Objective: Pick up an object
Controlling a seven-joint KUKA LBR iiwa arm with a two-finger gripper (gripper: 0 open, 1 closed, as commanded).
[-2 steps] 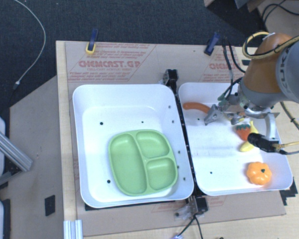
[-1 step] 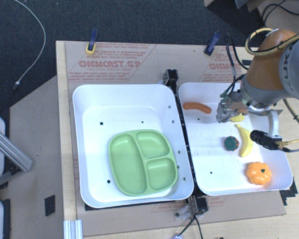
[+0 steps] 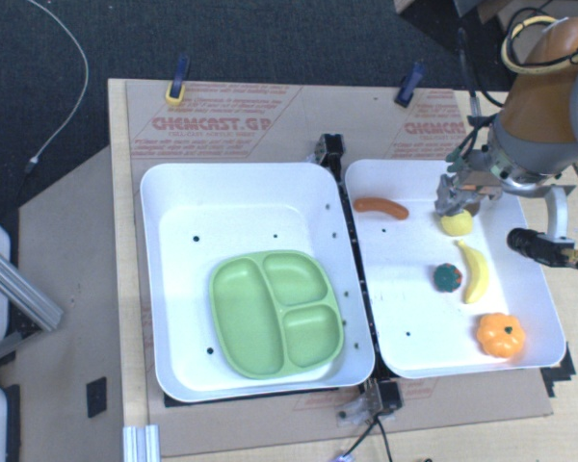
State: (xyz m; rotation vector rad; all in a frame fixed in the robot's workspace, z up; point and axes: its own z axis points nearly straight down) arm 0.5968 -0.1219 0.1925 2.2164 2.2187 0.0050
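Orange pumpkin (image 3: 501, 336): front right corner of the right bin (image 3: 405, 349), nearest the camera.
Banana (image 3: 475, 271): just behind the pumpkin, lying lengthwise.
Teal ball (image 3: 448, 276): just left of the banana.
Sausage (image 3: 380, 207): back left part of the right bin.
Yellow lemon (image 3: 457, 223): back of the right bin, directly under the gripper.
Gripper (image 3: 455, 203): fingers down on the lemon's top; how far open they are, cannot tell.
Green divided plate (image 3: 275, 311): left bin (image 3: 173, 258), left of the right bin.
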